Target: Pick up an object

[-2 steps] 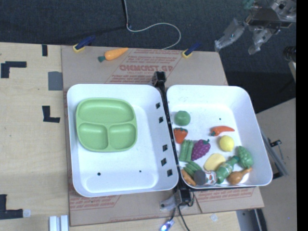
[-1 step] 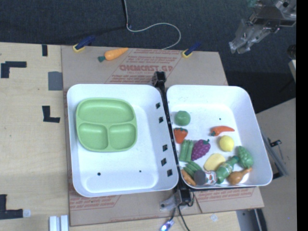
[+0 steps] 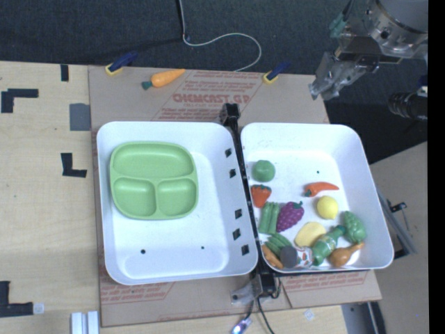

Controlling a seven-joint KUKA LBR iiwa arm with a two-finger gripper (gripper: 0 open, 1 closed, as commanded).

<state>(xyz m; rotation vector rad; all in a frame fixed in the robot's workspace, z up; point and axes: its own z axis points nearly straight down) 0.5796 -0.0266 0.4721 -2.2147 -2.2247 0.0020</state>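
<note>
My gripper (image 3: 327, 83) hangs high at the upper right, above the bench and beyond the far edge of the right bin (image 3: 348, 141); its fingers look spread apart with nothing between them. The right bin holds toy food: a green round fruit (image 3: 263, 170), a red chili (image 3: 321, 187), a yellow lemon (image 3: 327, 206), purple grapes (image 3: 290, 215), a strawberry (image 3: 260, 195), a green pepper (image 3: 269, 216), a yellow piece (image 3: 309, 234), broccoli (image 3: 352, 226) and several more pieces heaped at the near right corner.
The left bin (image 3: 167, 256) holds a green divided plate (image 3: 154, 180). A toy carrot (image 3: 163, 79) lies on the cardboard behind the bins. A white cable (image 3: 222, 40) loops at the back. Clips fix the cardboard corners.
</note>
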